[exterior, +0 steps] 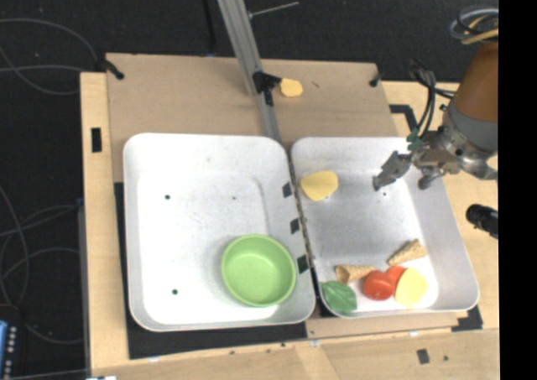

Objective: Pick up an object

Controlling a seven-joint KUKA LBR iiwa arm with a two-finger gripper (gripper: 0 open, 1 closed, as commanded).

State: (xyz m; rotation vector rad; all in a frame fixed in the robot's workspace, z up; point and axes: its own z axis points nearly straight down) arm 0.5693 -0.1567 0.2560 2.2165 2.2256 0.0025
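Pincer (pixel 404 170) hangs released and holding nothing above the right bin's (pixel 445 227) upper part. Nearest us lies the pale yellow piece (pixel 320 185), alone by the bin's left wall; we judge a straight descent centred over it cleanest.

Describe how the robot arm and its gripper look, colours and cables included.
The grey arm enters at the right edge, carrying a broad orange-brown band above its wrist. Dark cables run down beside the wrist, and pale looped cables sit above the band. The dark grey metal two-finger gripper ends in slim, angular fingers, one darker at the tip.
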